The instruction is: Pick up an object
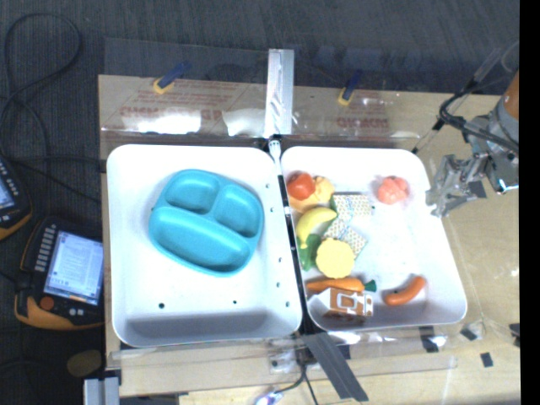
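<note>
Gripper [453, 186] w/ nothing held, just outside right bin [439, 251]; no legible labels.

Colours across the two white bins

Turquoise divided plate [207, 220] in the left bin [126, 310]; right bin [439, 251]: red tomato [299, 185], yellow banana [313, 222], orange sausage [404, 291], pinkish-red ball [391, 190] at two o'clock.

End effector [451, 188] at right, angled leftward
</note>
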Controlling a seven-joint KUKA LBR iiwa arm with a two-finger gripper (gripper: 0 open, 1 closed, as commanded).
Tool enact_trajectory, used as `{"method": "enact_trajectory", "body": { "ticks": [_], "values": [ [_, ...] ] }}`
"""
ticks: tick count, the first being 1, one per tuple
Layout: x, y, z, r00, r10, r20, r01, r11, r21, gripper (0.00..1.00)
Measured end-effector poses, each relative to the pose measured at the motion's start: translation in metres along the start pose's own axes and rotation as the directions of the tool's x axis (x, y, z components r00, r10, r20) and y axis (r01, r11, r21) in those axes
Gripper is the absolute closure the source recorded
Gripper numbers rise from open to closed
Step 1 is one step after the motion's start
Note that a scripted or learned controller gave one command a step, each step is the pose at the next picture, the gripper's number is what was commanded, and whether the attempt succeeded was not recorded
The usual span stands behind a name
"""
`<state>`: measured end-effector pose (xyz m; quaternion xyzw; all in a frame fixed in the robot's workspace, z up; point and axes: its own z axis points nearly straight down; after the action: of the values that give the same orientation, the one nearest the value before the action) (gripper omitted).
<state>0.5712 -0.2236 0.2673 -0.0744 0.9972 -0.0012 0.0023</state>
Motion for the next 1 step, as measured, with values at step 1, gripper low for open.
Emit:
{"method": "enact_trajectory", "body": {
  "ticks": [1],
  "values": [
    [-0.0259, -0.0032, 0.1760, 0.911, 0.412, 0.008, -0.412, 0.911, 0.000, 1.00]
  ]
}}
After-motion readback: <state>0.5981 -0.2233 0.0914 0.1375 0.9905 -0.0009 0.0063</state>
